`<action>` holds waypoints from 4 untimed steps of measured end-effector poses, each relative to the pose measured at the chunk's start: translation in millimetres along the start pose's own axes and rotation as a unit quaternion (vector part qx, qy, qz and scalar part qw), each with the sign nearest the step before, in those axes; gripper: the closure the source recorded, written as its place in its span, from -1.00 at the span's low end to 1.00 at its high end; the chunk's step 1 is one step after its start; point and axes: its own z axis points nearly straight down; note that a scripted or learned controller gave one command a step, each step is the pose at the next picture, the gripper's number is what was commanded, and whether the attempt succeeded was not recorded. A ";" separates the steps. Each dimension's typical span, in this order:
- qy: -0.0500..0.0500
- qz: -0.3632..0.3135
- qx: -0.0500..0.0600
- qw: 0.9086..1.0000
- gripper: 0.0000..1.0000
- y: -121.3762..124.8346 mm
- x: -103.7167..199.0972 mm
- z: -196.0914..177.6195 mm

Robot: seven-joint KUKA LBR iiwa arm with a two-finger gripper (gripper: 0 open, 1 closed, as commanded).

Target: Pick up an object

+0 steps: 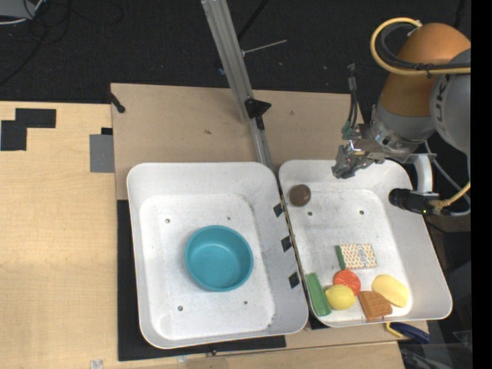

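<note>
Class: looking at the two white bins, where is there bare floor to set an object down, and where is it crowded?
Left bin: bare all around the teal bowl. Right bin: open middle between the brown ball and the patterned block. Its near end is crowded.

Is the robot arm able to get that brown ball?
Probably yes. The brown ball sits alone near the right bin's back corner, nothing on top, and the gripper hovers close by.

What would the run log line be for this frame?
arm: over right bin's far edge | gripper: nothing visibly held | right bin: brown ball, clustered toys at near end | left bin: teal bowl
</note>
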 end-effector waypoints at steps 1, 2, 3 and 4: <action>0.000 0.000 0.000 1.000 1.00 -10.0 50.6 -14.0; 0.000 0.000 0.000 1.000 1.00 -12.1 106.4 -7.4; 0.000 0.000 0.000 1.000 1.00 -20.7 151.1 -3.3; 0.000 0.000 -0.001 1.000 1.00 -24.4 203.3 -20.5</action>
